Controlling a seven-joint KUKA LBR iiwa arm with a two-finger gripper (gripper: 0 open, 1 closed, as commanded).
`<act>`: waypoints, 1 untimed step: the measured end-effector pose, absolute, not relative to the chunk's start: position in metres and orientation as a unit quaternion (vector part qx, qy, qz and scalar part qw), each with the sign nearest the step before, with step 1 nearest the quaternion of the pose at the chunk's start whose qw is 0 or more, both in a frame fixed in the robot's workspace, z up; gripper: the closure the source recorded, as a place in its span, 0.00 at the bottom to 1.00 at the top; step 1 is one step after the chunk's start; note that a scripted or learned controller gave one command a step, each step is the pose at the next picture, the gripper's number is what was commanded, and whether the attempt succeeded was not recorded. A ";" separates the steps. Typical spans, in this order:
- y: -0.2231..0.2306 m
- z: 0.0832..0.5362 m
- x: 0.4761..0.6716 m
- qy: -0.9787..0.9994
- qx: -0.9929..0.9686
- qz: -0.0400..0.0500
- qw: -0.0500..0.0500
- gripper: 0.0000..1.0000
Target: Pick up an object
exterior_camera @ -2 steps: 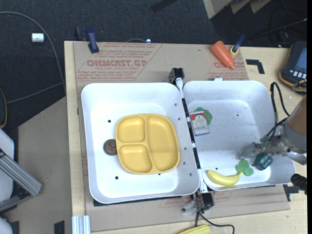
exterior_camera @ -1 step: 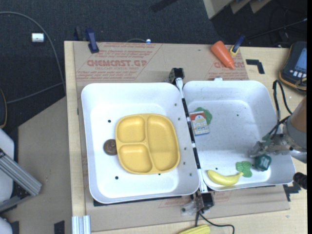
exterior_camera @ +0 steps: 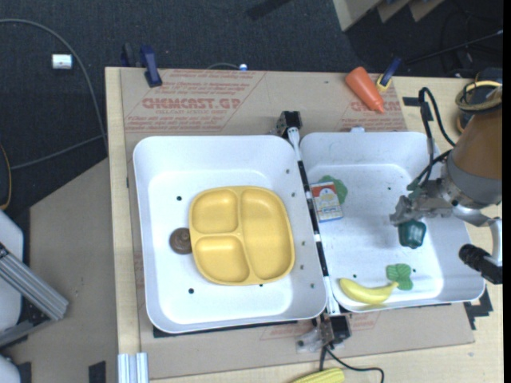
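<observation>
The gripper (exterior_camera: pixel 412 223) hung low in the right bin (exterior_camera: pixel 363 146), and a small teal thing (exterior_camera: pixel 413 234) seemed to sit between its fingers, maybe gripped. The banana (exterior_camera: pixel 366 291) lay near the front wall.

floor: dark carpet (exterior_camera: pixel 64 14) | bench: brown board (exterior_camera: pixel 200 98) | cable: grey, left (exterior_camera: pixel 48 30)

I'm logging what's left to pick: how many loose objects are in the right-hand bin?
4: a small red-and-white carton by the left wall, a teal object at the end effector, a green leafy toy and a yellow banana near the front. The arm may hide more.
</observation>
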State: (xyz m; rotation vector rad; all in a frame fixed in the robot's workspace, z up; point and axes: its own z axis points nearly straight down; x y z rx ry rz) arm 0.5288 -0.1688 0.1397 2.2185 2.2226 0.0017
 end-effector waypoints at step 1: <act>-0.132 0.163 0.586 0.708 0.707 0.001 0.001 1.00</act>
